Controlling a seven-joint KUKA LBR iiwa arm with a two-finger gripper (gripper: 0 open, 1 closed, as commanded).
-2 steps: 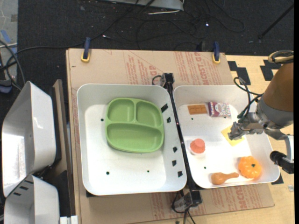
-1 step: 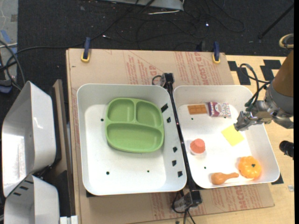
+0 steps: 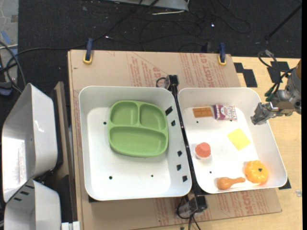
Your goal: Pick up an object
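The right bin holds a yellow square sponge, a small red-orange cylinder, an orange pepper-like toy, an orange gourd-shaped toy, a tan cracker-like piece and a maroon-and-white packet. My gripper hangs at the right bin's right rim, to the right of the packet and above the sponge. Nothing shows between its fingers.
The left bin carries a green divided plate. A cardboard sheet lies under both bins, clamped at the back. Spare white bins stand at the far left. Cables run between the bins.
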